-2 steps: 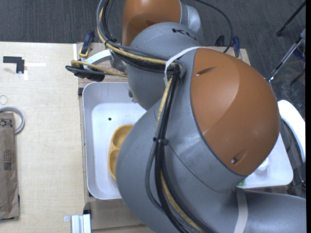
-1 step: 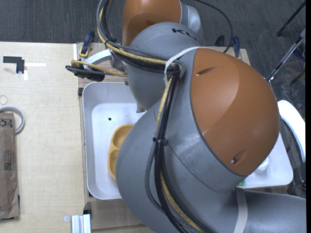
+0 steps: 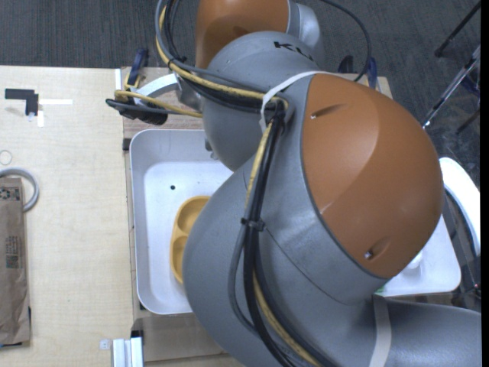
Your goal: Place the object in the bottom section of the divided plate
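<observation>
Dark carpet runs along the top, and below it a pale wooden table [image 3: 69,205] fills the left side, with a brown paper packet [image 3: 13,258] lying at its left edge and a small black bracket [image 3: 21,96] near the top. Just right of the wood sits a white bin [image 3: 149,228], and inside it a yellow divided plate [image 3: 187,235] peeks out, partly covered. Over it looms the grey arm [image 3: 306,228] with orange caps and black cables. Its gripper is hidden under the arm, so its state cannot be told. No loose object can be made out.
</observation>
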